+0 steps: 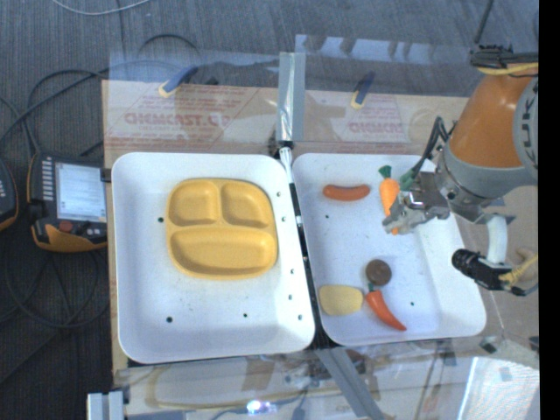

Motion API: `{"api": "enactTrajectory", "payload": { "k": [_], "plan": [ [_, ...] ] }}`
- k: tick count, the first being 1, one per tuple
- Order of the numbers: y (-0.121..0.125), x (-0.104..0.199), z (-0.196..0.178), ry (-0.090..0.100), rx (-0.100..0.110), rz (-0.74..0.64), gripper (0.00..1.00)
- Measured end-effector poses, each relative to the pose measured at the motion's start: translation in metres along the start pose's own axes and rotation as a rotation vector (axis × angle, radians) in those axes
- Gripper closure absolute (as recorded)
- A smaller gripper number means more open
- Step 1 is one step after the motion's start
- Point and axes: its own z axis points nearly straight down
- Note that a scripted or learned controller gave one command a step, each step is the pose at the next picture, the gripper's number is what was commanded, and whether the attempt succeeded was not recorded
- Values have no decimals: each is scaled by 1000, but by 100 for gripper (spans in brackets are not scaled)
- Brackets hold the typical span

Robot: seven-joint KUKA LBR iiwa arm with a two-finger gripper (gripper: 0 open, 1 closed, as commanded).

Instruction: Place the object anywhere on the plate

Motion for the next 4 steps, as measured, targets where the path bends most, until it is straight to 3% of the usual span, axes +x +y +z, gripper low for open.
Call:
{"api": "enactTrajectory", "payload": {
  "k": [1,2,3,4],
  "plan": [
    [41,69,45,2,2,-123,100],
    [37,132,45,2,1,-194,100],
    [28,204,45,2,2,-94,100],
    [28,204,45,2,2,-94,0]
  ]
}}
